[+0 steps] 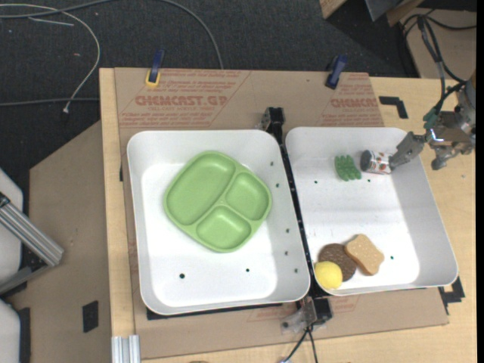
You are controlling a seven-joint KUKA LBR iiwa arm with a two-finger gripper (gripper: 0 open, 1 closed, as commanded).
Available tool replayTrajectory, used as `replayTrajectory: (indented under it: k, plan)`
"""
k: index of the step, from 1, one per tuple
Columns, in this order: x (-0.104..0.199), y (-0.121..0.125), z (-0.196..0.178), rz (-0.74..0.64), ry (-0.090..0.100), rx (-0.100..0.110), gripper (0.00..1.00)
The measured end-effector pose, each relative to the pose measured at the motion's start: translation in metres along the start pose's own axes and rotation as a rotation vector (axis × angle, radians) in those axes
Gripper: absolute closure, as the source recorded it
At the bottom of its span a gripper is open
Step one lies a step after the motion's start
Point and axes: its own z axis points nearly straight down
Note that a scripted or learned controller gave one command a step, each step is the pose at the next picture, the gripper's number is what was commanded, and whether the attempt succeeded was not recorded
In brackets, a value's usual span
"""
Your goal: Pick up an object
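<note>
Lying just left of the gripper [411,149] — small grey-and-red object [375,161], ungrasped.

You had on your tabletop: two white bins [151,225]; one green divided plate [218,200]; one green toy [347,168]; one lemon [328,274]; one brown cookie [339,259]; one toast slice [365,253].

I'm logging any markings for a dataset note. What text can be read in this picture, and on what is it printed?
"CHEMCAST GP": red print on the cardboard sheet behind the left bin.
The same red print behind the right bin: too blurred to read.
Small packet in the right bin: unreadable.
</note>
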Motion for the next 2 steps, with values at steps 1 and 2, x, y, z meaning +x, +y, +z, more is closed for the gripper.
replayTrajectory:
  k: [1, 2]
  plan:
    - [0.001, 0.002, -0.007, -0.003, -0.003, -0.012, 0.00]
    - [-0.002, -0.001, 0.055, -0.002, -0.001, -0.006, 0.00]
